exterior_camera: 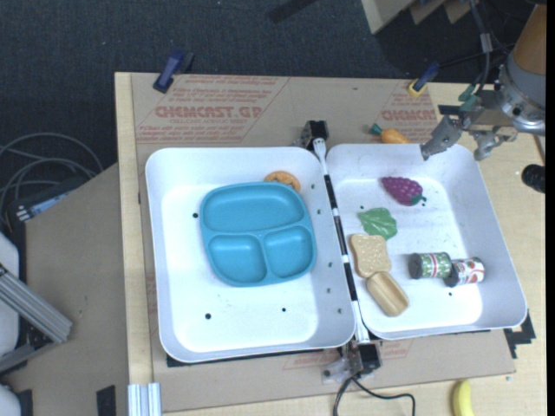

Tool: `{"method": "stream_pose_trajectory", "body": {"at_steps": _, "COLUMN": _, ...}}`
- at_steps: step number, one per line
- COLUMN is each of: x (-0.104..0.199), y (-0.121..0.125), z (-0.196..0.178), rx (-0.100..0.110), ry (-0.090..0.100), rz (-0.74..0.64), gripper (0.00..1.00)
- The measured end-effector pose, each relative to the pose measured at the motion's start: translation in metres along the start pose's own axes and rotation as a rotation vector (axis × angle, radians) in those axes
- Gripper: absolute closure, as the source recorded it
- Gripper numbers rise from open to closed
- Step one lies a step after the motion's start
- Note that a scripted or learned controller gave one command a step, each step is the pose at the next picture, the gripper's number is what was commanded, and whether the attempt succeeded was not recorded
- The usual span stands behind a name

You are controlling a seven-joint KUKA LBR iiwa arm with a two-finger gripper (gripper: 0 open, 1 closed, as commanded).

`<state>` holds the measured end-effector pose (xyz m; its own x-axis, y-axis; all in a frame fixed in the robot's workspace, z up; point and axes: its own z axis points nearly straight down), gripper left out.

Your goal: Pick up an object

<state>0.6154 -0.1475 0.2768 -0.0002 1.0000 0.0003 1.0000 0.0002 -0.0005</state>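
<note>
Camera view: open gripper (457, 143) above right bin's (494, 224) far edge.

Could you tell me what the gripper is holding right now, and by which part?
Nothing: the gripper hangs open above the right bin's far edge, nothing between its fingers.

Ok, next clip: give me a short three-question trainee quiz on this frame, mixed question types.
1. True or false: the blue tray lies in the left bin.
2. Multiple choice: which lies nearest the gripper? A) the can B) the grapes C) the slice of bread
3. Fill in: the green leaf lies between the grapes and the ____.

Key:
1. True.
2. B. The grapes sit at the far end of the right bin, closest to the open gripper over that bin's far edge.
3. Slice of bread.
</note>
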Motion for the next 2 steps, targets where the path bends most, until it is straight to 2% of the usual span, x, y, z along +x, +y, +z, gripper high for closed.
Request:
{"method": "stream_pose_trajectory", "body": {"at_steps": 1, "x": -0.026, "y": 0.033, "z": 0.194, "rx": 0.002, "ry": 0.0, "rz": 0.001, "gripper": 0.0}}
{"method": "stream_pose_trajectory", "body": {"at_steps": 2, "x": -0.026, "y": 0.035, "z": 0.181, "rx": -0.003, "ry": -0.001, "rz": 0.0, "gripper": 1.0}}
